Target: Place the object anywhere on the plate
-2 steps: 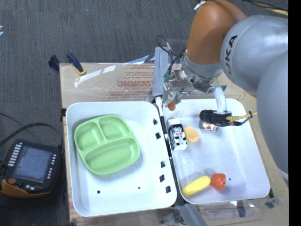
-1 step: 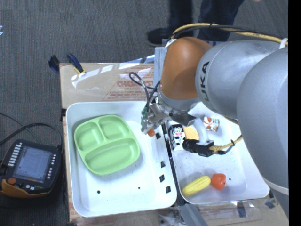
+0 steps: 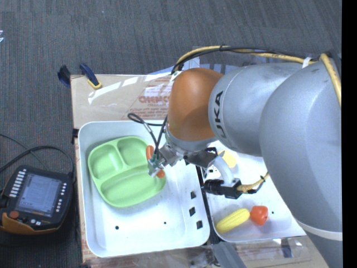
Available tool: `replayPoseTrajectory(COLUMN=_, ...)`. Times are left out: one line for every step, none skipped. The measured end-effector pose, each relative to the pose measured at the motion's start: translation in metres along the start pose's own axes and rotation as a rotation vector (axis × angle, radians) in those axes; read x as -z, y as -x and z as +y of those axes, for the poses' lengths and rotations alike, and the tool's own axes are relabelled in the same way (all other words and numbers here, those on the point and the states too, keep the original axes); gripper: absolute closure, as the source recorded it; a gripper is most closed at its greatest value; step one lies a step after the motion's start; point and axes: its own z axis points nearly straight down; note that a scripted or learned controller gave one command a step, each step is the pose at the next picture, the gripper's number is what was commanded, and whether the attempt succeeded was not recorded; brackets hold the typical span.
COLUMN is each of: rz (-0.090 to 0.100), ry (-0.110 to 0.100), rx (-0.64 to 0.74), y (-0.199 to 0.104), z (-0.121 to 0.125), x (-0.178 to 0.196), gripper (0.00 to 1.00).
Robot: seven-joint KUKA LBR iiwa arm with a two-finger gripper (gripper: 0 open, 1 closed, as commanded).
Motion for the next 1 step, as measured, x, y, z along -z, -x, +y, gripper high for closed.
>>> replayPoseTrajectory(rz=0.000, ry=0.000, rx=-0.002, y=0.0008, z=-0.0002, x=0.0001, gripper=0.00)
